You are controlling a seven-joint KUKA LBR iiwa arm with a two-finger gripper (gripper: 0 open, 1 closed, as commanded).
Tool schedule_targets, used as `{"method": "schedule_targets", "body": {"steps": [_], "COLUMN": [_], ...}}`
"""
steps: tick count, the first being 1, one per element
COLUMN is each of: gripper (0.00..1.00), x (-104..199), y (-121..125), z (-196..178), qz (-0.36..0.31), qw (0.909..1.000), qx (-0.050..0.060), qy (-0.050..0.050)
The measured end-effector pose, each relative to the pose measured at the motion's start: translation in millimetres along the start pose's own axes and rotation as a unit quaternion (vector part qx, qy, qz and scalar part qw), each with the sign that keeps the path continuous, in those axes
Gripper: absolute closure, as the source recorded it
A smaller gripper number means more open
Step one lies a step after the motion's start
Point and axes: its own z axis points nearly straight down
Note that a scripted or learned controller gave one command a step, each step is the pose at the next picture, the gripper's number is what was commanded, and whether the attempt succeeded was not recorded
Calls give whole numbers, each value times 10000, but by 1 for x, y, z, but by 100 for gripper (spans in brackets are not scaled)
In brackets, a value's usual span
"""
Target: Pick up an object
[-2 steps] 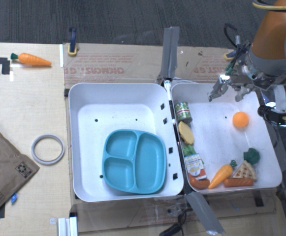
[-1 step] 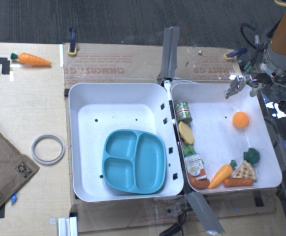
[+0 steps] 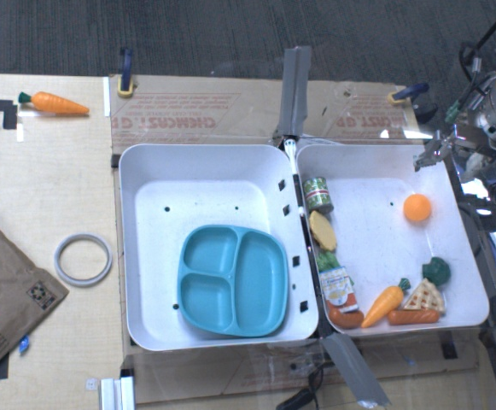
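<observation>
The right bin (image 3: 376, 165) holds a green can (image 3: 318, 193), a pale yellow piece (image 3: 323, 230) and a labelled packet (image 3: 335, 282) along its left wall. An orange ball (image 3: 417, 207) lies alone near the right wall. At the front right are a toy carrot (image 3: 382, 307), a green broccoli (image 3: 436, 270), a triangular sandwich slice (image 3: 424, 296) and a red sausage (image 3: 414, 317). My gripper (image 3: 435, 149) hangs over the bin's far right corner, above and beyond the ball, touching none of the objects.
The left bin (image 3: 145, 186) holds a blue divided plate (image 3: 233, 278). Outside the bins on the left bench lie another carrot (image 3: 55, 103), a tape ring (image 3: 83, 258) and a cardboard box (image 3: 4, 297). A grey divider (image 3: 294, 92) stands between the bins at the back.
</observation>
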Motion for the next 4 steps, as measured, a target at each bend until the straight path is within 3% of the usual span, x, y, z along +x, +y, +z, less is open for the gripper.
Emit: {"method": "schedule_targets", "body": {"steps": [1,2,3,4], "gripper": [0,0,0,100], "x": [21,11,-1,-8], "y": [32,-11,-51,-51], "z": [54,124,122,114], "qz": [-682,-464,-368,-329], "qw": [9977,9989,9993,9995], "qx": [-3,23,15,7], "qy": [0,41,56,11]}}
